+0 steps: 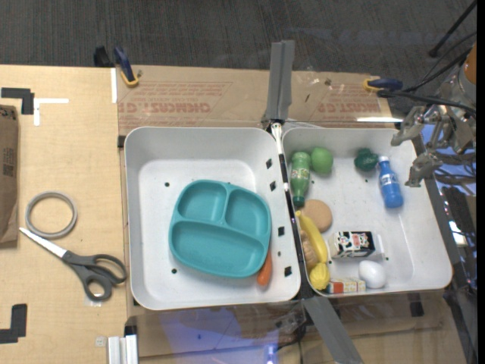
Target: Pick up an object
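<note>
My gripper (410,152) hovers over the right bin's (432,233) far right edge, open with nothing between its fingers. A blue bottle (390,183) lies just left of and below it. A dark green object (366,160), a green ball (322,160) and a green bottle (300,174) sit along the bin's far side. Nearer are a tan round object (317,214), a banana (314,241), a cow-patterned carton (354,243), a white egg (371,273) and a small red and white box (345,285).
The left bin (144,203) holds a teal divided plate (221,228) with an orange carrot (264,270) at its near right. On the bench at the left lie scissors (83,268) and a tape roll (51,213). Cables hang behind the gripper at the right.
</note>
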You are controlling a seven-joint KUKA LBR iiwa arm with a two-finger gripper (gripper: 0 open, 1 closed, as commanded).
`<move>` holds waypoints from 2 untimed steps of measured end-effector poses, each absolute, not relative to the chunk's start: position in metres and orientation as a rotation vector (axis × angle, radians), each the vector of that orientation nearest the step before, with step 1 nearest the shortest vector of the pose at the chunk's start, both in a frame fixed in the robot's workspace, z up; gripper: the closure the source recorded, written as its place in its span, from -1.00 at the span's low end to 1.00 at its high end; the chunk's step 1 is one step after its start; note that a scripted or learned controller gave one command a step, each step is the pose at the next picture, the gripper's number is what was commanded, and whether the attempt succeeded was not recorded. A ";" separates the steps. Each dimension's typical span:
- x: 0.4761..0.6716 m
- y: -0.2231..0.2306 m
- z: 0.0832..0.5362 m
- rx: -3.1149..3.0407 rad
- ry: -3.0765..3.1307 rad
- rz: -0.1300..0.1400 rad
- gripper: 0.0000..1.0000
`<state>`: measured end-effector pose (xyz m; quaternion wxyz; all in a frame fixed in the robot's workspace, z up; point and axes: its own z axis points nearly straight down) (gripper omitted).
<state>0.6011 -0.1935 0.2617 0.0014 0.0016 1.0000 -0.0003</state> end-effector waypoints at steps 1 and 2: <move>0.627 -0.223 0.106 0.048 3.150 0.000 -1.00; 0.610 -0.177 0.093 0.097 3.136 -0.001 -1.00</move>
